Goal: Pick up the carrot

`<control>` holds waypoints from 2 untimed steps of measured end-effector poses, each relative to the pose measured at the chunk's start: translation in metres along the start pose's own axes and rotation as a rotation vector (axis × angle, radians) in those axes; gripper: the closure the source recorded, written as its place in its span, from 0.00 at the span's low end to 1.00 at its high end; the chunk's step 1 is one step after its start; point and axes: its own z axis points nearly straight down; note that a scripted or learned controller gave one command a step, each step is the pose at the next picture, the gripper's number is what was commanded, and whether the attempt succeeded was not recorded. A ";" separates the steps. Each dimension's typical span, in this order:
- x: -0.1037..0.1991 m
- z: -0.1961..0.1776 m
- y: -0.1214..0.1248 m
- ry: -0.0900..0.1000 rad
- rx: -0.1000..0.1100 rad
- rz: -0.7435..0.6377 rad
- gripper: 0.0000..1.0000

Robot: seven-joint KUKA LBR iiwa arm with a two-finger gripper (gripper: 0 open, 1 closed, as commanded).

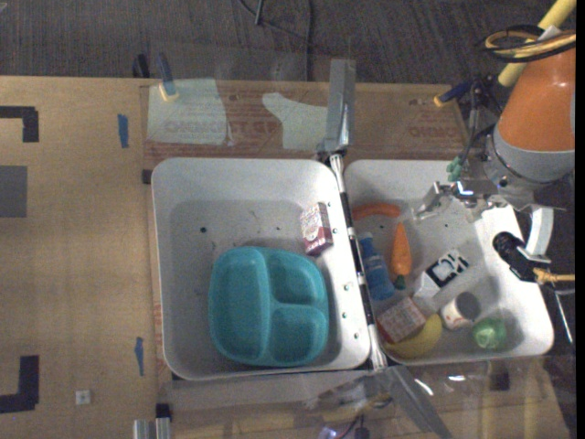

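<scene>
Lying tapered, smooth: carrot (401,250) in right bin (539,332); end effector (454,193) apart; grip state unclear

- A pale wooden bench (73,273) is seen from above.
- Black tape marks (20,122) and short blue tape strips (122,128) are stuck on the bench, left of its middle.
- Beyond the far edge of the bench, a dark grey floor (110,16) is seen.
- Dark cables (265,3) are trailed across that floor.
- A clear sheet (256,112) is laid on the bench near its far edge, and light is reflected from it.
</scene>
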 end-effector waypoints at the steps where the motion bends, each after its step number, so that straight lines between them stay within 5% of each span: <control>1: 0.006 0.090 0.025 0.000 -0.001 -0.121 0.00; 2: 0.015 0.123 0.017 -0.002 -0.009 -0.095 0.00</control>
